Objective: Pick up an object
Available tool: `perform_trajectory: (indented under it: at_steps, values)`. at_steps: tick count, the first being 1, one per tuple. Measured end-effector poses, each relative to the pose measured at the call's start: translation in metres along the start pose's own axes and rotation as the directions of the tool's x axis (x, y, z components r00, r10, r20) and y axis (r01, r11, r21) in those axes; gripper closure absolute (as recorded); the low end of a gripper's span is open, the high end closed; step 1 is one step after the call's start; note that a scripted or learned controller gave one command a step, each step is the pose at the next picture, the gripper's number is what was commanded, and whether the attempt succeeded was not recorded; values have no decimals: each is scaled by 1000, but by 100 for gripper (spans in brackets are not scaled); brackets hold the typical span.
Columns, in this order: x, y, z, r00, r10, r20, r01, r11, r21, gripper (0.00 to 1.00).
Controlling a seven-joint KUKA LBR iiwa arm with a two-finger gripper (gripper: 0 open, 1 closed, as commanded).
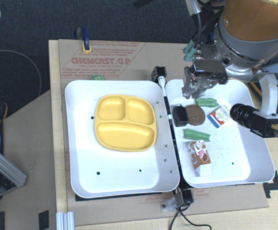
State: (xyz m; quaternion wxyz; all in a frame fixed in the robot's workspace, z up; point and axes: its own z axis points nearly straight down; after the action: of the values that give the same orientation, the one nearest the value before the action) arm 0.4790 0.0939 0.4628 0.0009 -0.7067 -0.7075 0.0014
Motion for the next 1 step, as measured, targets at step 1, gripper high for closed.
perform_trajectory:
  at_steps: [1]
  values:
    - [-17, 0, 30, 1000, 4, 0, -4, 1000, 2, 100]
